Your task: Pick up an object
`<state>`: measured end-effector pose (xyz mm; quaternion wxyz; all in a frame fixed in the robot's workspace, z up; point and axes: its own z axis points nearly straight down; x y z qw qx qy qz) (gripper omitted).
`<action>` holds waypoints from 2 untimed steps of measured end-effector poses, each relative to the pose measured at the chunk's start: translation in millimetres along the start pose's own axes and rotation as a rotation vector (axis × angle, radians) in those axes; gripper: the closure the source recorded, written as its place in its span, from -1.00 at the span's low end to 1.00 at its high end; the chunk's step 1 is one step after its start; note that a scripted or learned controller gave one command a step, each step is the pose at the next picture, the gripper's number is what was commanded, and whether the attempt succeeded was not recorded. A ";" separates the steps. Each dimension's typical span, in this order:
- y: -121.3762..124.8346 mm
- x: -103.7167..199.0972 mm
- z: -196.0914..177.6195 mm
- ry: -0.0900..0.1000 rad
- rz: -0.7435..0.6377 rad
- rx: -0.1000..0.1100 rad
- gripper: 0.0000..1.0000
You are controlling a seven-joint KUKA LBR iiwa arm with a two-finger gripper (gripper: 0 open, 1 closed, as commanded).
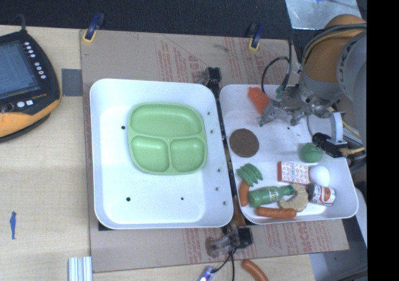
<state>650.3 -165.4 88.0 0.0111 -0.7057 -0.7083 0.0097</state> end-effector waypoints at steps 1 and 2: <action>0.8 -47.3 -1.3 0.004 0.000 -0.003 -1.00; 0.8 -27.0 -5.0 0.000 0.000 -0.006 -1.00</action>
